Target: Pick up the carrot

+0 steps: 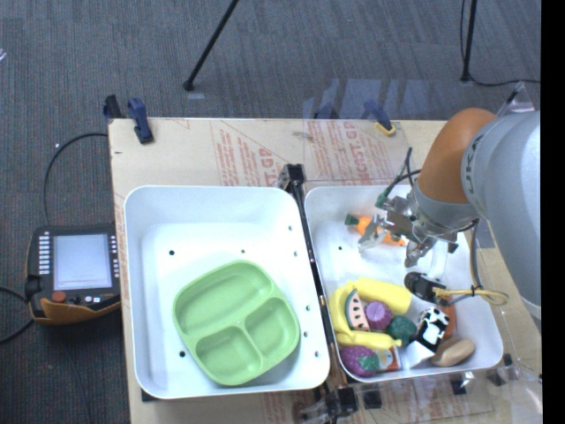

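Green plate (235, 322) in left bin; carrot (362, 223) just left of gripper (395, 234), grip state unclear.

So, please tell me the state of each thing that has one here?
Small orange carrot: lying in the right white bin, beside the gripper, not lifted.
Green three-compartment plastic plate: flat in the left white bin.
Yellow toy banana: lying among the piled toys.
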